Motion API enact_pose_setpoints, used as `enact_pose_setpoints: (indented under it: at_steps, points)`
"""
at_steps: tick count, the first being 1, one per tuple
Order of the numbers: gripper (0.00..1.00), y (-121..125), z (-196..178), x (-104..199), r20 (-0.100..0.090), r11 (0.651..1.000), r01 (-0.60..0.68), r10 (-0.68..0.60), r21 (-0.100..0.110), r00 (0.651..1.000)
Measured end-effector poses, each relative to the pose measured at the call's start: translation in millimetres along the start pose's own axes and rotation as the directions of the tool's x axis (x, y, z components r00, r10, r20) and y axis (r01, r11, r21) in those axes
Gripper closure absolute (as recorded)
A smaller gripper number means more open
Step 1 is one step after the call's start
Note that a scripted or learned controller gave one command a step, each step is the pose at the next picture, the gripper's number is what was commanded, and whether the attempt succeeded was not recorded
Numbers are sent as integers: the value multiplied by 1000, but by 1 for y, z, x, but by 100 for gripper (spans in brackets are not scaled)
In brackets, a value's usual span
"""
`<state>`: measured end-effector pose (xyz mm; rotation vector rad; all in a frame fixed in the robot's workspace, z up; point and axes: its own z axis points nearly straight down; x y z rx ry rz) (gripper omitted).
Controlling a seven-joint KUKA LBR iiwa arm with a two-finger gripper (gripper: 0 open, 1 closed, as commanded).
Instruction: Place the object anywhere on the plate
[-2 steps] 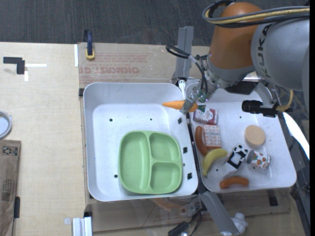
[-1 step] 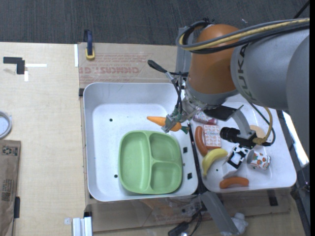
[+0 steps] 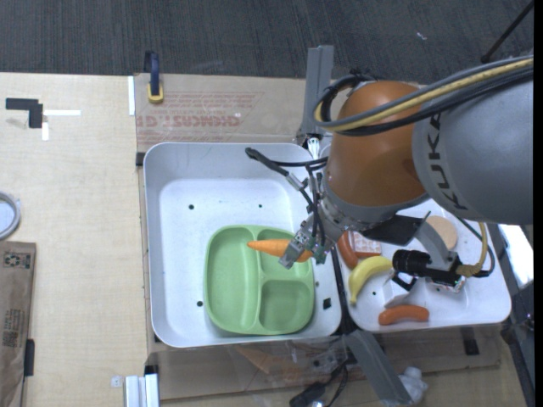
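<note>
Green plastic plate point(image 3: 254, 299) with three compartments lies in the left white bin point(image 3: 170, 227), toward its near right corner. An orange carrot point(image 3: 270, 247) sits over the plate's upper right compartment, its pointed tip directed left and its thick end between the fingers of the two-finger gripper point(image 3: 299, 251), which are closed on it. The grey arm with its orange band point(image 3: 373, 142) reaches over the divide between the bins. In the right white bin point(image 3: 475, 312) lie a yellow banana point(image 3: 365, 274) just beside the left wall, a red-orange sausage-shaped piece point(image 3: 403, 315) near the front edge, and a round tan slice point(image 3: 441, 231) partly hidden by the arm. Whether the carrot touches the plate's surface cannot be told.
</note>
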<state>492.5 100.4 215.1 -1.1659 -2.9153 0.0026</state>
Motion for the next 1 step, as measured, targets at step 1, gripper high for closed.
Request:
enact_pose_setpoints:
  at_steps: [1]
  points:
    - [0,0,0,0,0,1000,0,0,0,1000]
